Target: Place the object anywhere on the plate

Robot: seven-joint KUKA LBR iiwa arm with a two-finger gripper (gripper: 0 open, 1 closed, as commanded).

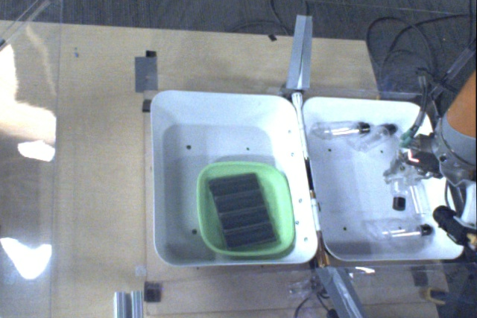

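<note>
A light green plate (pixel 277 186) lies in the left bin (pixel 179 160), toward its front. On the plate rests a dark grey ridged block (pixel 240 211), lying flat at a slight angle. My gripper (pixel 406 173) hangs over the right side of the right bin (pixel 343 190), well away from the plate, below the grey arm with its orange band (pixel 460 115). A small black piece (pixel 399 202) sits just under the gripper, and I cannot tell whether it is touching it.
The right bin holds clear tube-like pieces with black ends: one at the back (pixel 341 130) and one at the front right (pixel 402 232). A metal post (pixel 300 59) stands behind the seam between the bins. Cables (pixel 395 30) trail at the back right.
</note>
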